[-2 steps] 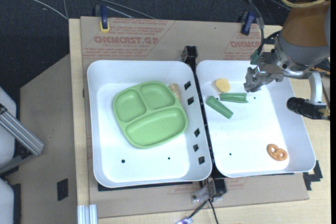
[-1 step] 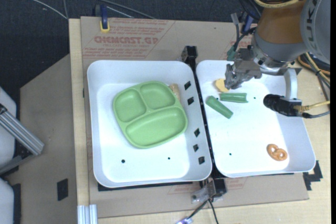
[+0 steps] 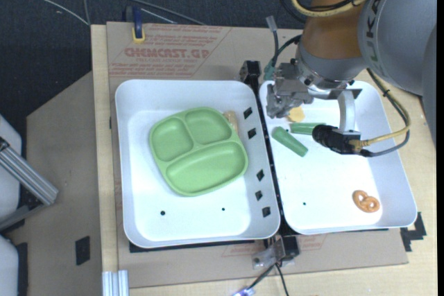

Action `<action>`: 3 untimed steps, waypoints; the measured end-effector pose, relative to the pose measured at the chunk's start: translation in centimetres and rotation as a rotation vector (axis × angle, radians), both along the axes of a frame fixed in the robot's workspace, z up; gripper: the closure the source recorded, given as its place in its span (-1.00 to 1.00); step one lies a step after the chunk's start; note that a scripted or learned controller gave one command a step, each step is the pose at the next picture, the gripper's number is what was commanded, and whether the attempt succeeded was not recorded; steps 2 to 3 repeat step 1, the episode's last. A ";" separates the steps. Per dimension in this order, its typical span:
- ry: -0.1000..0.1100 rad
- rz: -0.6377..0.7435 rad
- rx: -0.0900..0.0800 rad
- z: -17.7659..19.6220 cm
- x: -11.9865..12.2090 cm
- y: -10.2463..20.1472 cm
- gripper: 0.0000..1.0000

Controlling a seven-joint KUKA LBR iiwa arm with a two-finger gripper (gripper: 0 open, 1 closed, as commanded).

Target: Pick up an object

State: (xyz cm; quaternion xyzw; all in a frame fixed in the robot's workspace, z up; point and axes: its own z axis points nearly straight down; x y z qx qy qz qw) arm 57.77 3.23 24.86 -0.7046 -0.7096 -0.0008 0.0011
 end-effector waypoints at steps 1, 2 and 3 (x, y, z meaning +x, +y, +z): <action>0.005 -0.001 0.000 -1.8 -0.9 5.0 1.00; 0.005 -0.001 0.000 -1.8 -0.9 5.0 1.00; 0.005 -0.001 0.000 -1.8 -0.9 5.0 1.00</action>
